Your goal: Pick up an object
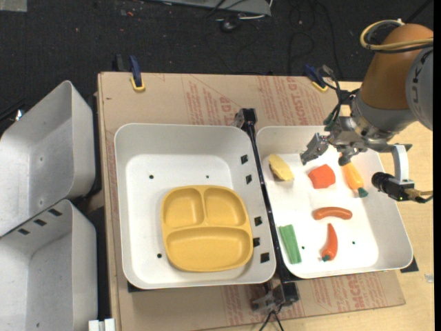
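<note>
My gripper (329, 155) hangs over the back of the right bin (386, 254), open, with nothing between its fingers. Just in front of it lies a red-orange chunk (322, 176), close below the fingertips. An orange carrot (353, 178) lies to the right of the chunk, and a pale yellow piece (280, 167) to its left. Nearer the front are a reddish sausage (333, 214), a red pepper with a green stem (331, 242) and a green stick (289, 243).
The left bin (138, 185) holds a yellow divided plate (207, 227). A black divider (256, 178) runs between the two bins. Two white bins (41, 205) stand off the bench at the left. The arm's orange band (396, 54) rises at the upper right.
</note>
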Controlling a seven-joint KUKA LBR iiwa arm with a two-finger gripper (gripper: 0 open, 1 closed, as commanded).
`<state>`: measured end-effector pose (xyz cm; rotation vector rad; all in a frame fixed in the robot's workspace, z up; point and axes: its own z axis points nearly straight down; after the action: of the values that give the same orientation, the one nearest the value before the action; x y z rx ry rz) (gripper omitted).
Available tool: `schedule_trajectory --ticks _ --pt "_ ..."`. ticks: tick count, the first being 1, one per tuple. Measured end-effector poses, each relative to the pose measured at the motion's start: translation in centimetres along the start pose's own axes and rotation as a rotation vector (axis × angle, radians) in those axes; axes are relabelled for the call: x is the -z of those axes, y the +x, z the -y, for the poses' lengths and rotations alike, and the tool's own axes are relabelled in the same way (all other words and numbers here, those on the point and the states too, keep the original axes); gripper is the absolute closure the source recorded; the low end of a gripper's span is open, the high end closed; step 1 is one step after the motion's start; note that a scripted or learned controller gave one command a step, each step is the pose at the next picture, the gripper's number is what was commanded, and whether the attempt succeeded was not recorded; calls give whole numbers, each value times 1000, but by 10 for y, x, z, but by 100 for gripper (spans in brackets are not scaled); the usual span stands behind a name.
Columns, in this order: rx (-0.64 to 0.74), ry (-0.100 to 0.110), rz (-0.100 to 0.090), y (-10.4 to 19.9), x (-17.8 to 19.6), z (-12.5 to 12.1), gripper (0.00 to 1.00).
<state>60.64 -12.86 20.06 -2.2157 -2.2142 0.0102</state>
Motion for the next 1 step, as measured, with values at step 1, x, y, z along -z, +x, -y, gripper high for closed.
schedule_trajectory --ticks 1 --pt "2 -11 2 0 6 -3 0"
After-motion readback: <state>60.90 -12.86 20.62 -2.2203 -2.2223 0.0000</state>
